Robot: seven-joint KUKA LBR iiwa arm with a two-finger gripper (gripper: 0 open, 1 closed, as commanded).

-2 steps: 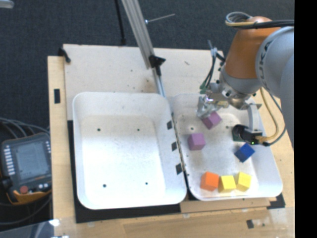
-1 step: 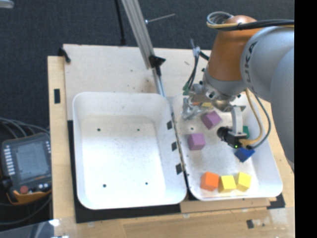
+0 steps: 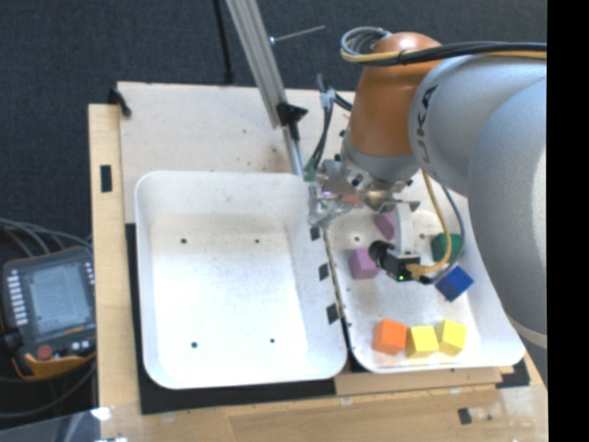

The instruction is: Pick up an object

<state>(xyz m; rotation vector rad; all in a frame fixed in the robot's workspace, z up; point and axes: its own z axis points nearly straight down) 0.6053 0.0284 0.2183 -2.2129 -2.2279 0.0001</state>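
The grey arm with its orange band reaches in from the right and hangs over the back left part of the right bin (image 3: 479,355). My gripper (image 3: 324,203) sits low near the divider between the two bins. In the right bin lie a purple block (image 3: 363,263), a pink block (image 3: 386,224) partly under the wrist, a blue block (image 3: 455,284), a green piece (image 3: 452,245), an orange block (image 3: 390,336) and two yellow blocks (image 3: 423,340) (image 3: 453,336). Nothing shows between the gripper and these blocks.
The left bin (image 3: 166,201) is a shallow white tray with a speckled floor. A slanted metal pole (image 3: 262,58) rises behind the bins. A teach pendant (image 3: 51,302) lies off the bench at the left. Cables loop around the wrist.
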